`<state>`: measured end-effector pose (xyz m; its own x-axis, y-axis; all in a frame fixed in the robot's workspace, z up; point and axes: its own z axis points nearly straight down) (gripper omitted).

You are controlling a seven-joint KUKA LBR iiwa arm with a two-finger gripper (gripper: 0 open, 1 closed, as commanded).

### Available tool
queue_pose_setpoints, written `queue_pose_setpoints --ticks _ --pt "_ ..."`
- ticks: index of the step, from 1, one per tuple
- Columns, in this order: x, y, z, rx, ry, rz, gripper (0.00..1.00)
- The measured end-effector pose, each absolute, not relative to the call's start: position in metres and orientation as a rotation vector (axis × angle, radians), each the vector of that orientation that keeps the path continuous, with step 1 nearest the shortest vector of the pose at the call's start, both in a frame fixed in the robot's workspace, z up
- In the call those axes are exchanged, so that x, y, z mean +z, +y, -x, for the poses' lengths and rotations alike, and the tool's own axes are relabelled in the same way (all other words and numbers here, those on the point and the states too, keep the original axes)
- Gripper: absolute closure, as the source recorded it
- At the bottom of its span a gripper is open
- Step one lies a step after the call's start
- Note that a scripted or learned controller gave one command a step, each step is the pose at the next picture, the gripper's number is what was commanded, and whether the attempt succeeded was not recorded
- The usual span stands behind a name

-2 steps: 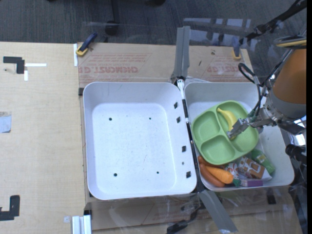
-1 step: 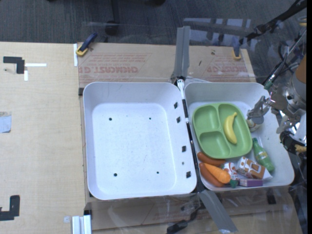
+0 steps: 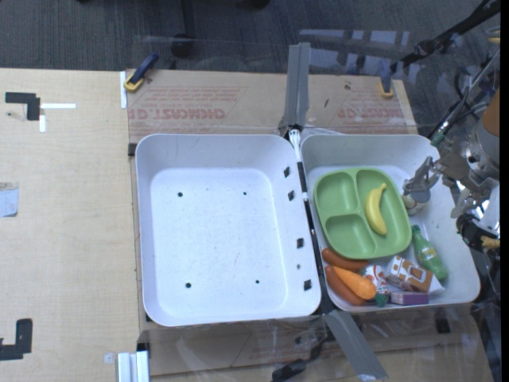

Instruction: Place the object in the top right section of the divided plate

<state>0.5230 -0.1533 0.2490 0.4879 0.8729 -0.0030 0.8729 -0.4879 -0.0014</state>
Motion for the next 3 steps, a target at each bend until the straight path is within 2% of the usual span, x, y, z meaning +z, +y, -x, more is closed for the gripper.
queue_pose_setpoints --ticks 1,2,3 --pt "0.345 -0.160 -0.537 -0.006 1.374 -2.825 0.00" --pt "0.433 -0.177 -0.561 -0.007 0.858 -3.022 0.00" --pt "0.438 -0.113 -0.603 -0.007 1.455 -2.784 0.00"
